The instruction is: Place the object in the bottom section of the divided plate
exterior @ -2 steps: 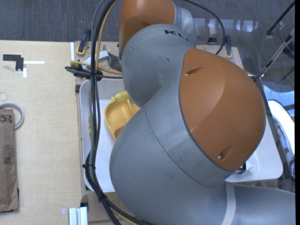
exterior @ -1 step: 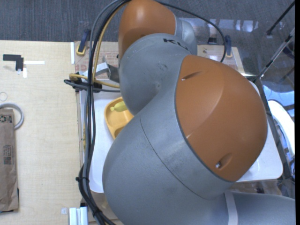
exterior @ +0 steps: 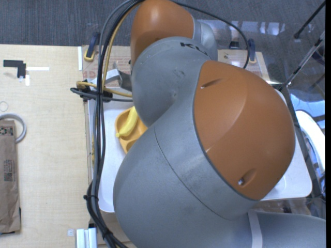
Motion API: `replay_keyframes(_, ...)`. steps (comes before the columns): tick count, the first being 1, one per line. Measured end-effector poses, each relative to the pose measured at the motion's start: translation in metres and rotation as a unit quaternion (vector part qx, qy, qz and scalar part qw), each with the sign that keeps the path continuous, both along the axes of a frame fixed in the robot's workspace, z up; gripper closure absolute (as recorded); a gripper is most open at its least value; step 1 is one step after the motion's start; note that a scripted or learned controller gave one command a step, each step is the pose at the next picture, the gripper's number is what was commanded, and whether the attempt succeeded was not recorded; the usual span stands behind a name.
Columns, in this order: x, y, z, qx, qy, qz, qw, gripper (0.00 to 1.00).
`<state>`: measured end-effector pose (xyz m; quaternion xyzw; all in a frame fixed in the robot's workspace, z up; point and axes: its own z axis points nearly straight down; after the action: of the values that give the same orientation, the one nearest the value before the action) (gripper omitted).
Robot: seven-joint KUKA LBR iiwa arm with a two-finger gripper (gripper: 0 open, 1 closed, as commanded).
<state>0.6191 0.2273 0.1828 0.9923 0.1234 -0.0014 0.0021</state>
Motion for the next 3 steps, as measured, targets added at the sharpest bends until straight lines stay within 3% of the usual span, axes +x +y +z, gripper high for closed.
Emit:
replay_keyframes(1,0.0,-0.002,0.009,-0.0014,0.001,-0.001,1.0,1.0)
replay_keyframes(2,0.001,-0.005,0.018,-0.0028,0.002,-0.001,1.0,1.0)
replay_keyframes(3,-0.061,-0.056,0.074,0.0,0.0,-0.02,0.9998,1.0)
